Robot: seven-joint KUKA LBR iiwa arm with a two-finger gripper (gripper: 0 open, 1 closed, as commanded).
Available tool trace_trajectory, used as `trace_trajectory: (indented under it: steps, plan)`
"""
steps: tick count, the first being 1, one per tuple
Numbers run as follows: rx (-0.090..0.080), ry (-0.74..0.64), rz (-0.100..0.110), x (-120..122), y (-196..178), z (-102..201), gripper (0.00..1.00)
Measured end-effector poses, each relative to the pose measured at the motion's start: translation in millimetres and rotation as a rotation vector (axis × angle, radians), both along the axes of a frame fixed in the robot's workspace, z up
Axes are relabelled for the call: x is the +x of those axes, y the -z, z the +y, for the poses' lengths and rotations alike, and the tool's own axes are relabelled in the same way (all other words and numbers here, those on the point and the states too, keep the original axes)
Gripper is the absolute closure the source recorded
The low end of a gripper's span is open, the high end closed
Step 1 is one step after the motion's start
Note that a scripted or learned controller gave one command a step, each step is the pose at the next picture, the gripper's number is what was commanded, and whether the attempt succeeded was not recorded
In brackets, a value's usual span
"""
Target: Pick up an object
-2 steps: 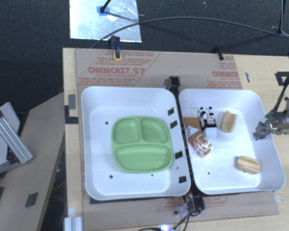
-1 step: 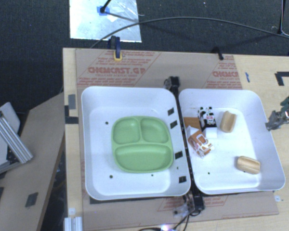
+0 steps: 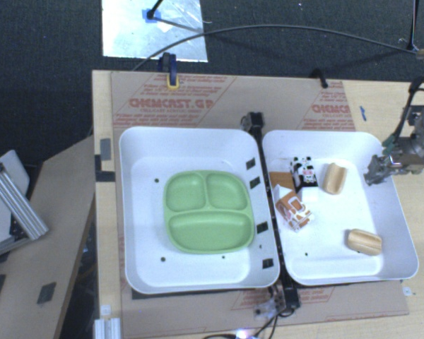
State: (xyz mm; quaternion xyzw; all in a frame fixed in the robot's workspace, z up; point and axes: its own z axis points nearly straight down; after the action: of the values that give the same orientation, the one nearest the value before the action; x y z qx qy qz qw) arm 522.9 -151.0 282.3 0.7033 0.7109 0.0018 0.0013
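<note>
The right bin point(image 3: 389, 210) holds a tan cylinder point(image 3: 333, 178), a tan bread-like roll point(image 3: 364, 241), a small black and white toy point(image 3: 304, 171) and an orange and white carton point(image 3: 293, 210). My gripper point(image 3: 379, 167) hangs at the bin's right rim, above and to the right of the tan cylinder and apart from every object. Nothing shows between its fingers.
The left bin point(image 3: 138, 189) holds a green divided plate point(image 3: 208, 211). Black clips point(image 3: 254, 183) line the seam between the bins. A cable point(image 3: 283, 28) arcs over the back of the bench, and a clamp point(image 3: 170, 69) sits at the back edge.
</note>
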Motion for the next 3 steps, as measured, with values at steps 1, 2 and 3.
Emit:
trace_trajectory:
  steps: [1, 2, 3]
  plan:
    - [0.000, 0.001, 0.001, 17, 1, 52, 1.00]
    - [0.000, 0.001, 0.001, 26, 2, 103, 1.00]
    - [0.000, 0.002, 0.002, 38, 9, 146, 1.00]
